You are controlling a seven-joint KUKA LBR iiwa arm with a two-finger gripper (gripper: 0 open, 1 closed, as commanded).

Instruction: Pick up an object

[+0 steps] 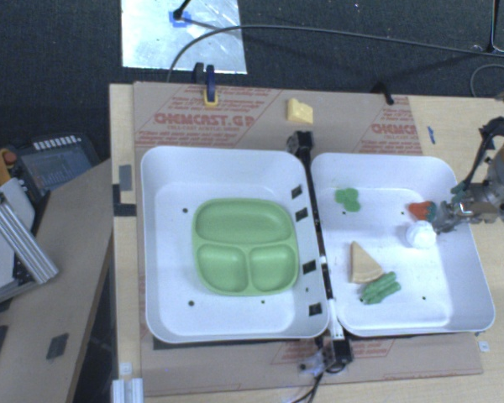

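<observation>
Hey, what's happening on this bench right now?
A robot arm reaches in from the right over the right bin, its tool down near a small red piece and a white ball. A tan wedge, a green pod-like piece and a small green lump also lie there. The left bin holds a green divided plate. Nothing looks lifted yet.

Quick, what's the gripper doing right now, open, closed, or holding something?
Gripper: at the right bin's far side, by the red object and white object; grip state cannot be told.
</observation>
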